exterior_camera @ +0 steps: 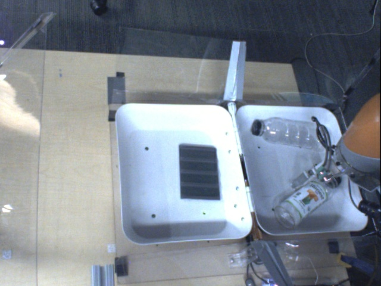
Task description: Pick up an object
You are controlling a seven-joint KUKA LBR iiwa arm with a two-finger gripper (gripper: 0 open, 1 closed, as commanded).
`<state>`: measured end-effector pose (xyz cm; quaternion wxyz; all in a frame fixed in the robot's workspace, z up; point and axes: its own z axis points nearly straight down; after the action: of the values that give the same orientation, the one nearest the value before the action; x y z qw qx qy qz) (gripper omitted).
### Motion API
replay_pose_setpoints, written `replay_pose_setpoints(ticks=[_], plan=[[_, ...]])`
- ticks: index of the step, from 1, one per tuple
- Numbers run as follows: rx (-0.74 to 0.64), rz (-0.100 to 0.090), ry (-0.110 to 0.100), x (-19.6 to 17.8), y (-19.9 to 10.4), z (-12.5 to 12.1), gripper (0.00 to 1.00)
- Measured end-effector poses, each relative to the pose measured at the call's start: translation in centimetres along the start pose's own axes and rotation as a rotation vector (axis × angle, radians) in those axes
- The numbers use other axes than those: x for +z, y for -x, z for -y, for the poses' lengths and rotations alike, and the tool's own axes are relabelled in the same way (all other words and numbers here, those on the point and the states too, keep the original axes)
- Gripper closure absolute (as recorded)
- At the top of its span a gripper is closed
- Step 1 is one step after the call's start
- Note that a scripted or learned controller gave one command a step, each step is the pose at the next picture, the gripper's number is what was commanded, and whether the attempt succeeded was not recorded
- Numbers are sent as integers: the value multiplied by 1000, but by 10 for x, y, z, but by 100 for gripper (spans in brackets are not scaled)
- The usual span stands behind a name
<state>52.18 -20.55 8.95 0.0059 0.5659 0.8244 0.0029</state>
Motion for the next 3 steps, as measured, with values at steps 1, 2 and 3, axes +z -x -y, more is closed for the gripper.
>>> replay_pose_setpoints(ticks=[1, 2, 3], plan=[[-170, 3, 4, -1, -10, 26, 0], [13, -8, -12, 2, -13, -99, 0], [-32, -18, -50, 4, -16, -111, 0]])
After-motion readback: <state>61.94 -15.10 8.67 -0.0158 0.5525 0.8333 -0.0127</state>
